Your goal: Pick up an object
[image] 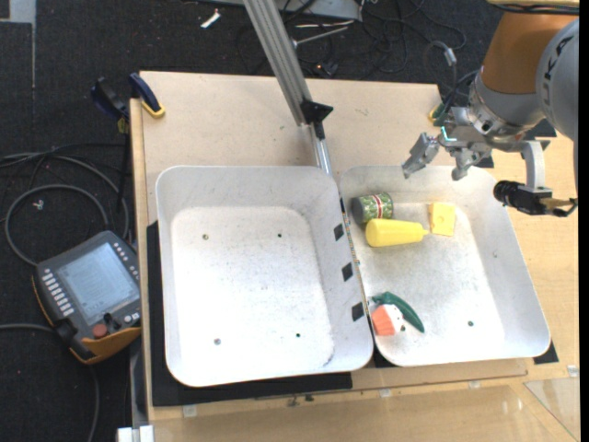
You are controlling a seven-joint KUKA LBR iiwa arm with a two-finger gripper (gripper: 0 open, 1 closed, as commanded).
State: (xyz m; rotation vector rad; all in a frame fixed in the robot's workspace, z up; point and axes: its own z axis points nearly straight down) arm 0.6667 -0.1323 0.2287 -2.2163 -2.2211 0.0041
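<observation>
**Operator:** Camera view, working near to far. Nearest the lens, well below the pincer (pixel 440 157), a carrot (pixel 394 314) lies by the right bin's (pixel 515 288) front-left corner. Further up sit a corn cob (pixel 395 234), a cube (pixel 443 219) and a can (pixel 374 207), all just below the pincer.

**Colleague:** Count?

**Operator:** Four things, one of each, all in the right bin. I count two bins; the left bin (pixel 175 247) lies well left of the pincer.

**Colleague:** Pincer?

**Operator:** Spread open, holding nothing, hanging above the right bin's far rim. I judge it sits high so I can choose a target; the cube is closest.
</observation>
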